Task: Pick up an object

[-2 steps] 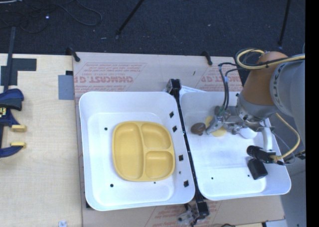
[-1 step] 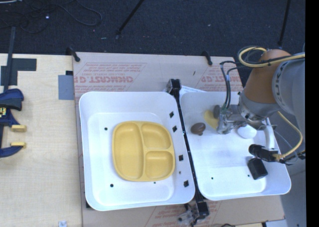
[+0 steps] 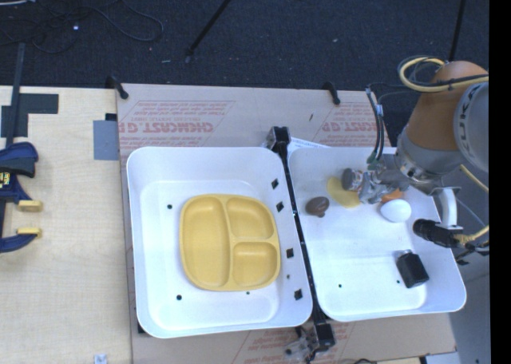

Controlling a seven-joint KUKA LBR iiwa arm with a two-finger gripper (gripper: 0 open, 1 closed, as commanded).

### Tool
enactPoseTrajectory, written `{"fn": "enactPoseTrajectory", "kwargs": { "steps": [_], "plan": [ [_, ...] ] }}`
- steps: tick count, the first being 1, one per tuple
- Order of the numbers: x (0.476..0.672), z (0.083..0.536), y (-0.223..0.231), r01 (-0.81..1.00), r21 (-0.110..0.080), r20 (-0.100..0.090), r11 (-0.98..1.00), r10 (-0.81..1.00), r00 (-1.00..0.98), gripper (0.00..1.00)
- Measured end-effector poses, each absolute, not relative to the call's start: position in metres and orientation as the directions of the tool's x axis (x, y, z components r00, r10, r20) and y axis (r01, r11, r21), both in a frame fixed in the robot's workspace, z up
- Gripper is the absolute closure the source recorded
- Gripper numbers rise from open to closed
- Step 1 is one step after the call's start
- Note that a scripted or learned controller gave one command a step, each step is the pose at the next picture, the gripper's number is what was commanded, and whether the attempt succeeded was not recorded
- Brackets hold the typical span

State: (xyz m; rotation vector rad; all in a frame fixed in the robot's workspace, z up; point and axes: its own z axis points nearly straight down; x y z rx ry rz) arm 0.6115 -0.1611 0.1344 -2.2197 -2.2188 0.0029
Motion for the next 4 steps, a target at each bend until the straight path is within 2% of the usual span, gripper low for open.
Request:
{"fn": "enactPoseTrajectory", "kwargs": {
  "steps": [2,4],
  "plan": [
    [0.624,0.224,-0.174,1.0,-0.002,0.0,0.003,1.0,-0.003,1.0],
    [0.608,0.227,-0.06,1.0,-0.009,0.003,0.005,1.0,-0.005,1.0]
  ]
}}
